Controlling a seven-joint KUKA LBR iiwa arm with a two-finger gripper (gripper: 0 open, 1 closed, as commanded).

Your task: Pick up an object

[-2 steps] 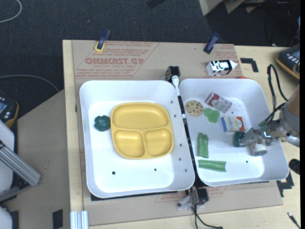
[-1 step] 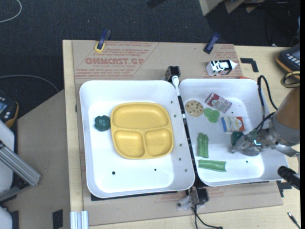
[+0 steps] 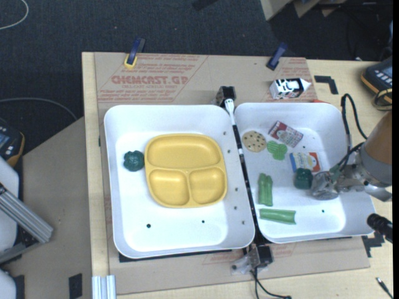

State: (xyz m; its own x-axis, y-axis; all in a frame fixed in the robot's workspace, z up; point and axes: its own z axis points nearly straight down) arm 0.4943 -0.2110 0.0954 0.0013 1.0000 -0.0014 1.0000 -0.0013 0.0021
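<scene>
Dark green rounded lump (image 3: 303, 179): small, matte, knobbly on top; it lies on the floor of the right shallow white bin (image 3: 330, 114), right of the middle, just left of the tool and just below the blue and red packet.
Tool (image 3: 324, 186): grey metal, low inside the right bin near its right wall, its tips pointing left toward the dark green lump; whether the tips are spread or pressed together I cannot tell, and nothing is seen between them.
Arm (image 3: 379, 157): grey, entering from the right over the right bin's right rim.
Blue and red flat packet (image 3: 305, 161): lies flat, touching or nearly touching the lump's upper side.
Light green long block (image 3: 265, 189): lies lengthwise near the right bin's left wall, apart from the lump.
Light green flat wedge (image 3: 277, 215): lies crosswise near the front of the right bin.
Round speckled cookie (image 3: 253, 141): at the back left of the right bin, beside a small light green leafy piece (image 3: 277, 150) and a red and white wrapper (image 3: 285, 132).
Open room: bare white floor lies in the front right part of the right bin, below the tool, and between the lump and the long block.
Left shallow white bin (image 3: 118, 185): holds a yellow three-part plastic tray (image 3: 185, 169) in its middle and a dark green bumpy piece (image 3: 133, 160) just left of the tray.
Edges: the two bins meet along a dark seam in the middle of the desk (image 3: 187, 73).
</scene>
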